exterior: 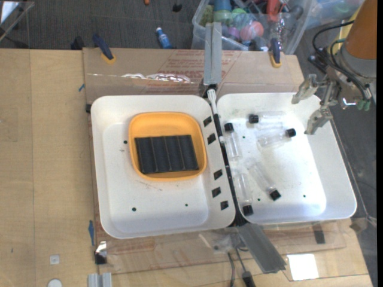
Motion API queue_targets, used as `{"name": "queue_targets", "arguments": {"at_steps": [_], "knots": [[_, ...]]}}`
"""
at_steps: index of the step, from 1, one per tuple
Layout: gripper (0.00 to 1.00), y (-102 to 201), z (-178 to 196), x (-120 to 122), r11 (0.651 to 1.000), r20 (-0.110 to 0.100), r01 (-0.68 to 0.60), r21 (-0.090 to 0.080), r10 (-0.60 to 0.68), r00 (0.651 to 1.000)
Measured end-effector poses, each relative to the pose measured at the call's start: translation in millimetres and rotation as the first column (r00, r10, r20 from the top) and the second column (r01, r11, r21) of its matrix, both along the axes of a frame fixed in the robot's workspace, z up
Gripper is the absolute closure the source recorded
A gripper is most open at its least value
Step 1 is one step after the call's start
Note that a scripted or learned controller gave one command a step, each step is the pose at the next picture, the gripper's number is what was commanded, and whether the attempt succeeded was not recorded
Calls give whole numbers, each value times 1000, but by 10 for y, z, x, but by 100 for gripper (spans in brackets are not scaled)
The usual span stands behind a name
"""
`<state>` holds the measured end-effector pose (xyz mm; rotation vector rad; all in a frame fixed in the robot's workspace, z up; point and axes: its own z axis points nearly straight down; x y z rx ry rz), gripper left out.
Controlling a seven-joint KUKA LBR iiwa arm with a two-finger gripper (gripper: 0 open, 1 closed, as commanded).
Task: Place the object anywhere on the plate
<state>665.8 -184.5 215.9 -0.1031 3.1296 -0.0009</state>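
An orange plate (169, 124) lies in the left white bin (114, 208). A black ridged rectangular object (166, 154) rests flat on the plate, filling most of its middle. My gripper (306, 112) hangs over the top right corner of the right bin (335, 190), open, with nothing between its fingers. It is far to the right of the plate.
Several clear bottles with black caps lie in the right bin, among them one (272, 122) near the gripper and one (264, 182) lower down. A divider with black clips (216, 154) separates the bins. A clear tub of coloured items (251, 11) stands behind the bench.
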Motion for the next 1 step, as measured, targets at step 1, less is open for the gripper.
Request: {"name": "queue_targets", "arguments": {"at_steps": [1], "knots": [[0,-343,-87,24,964,0,-265,-2,265,964]]}}
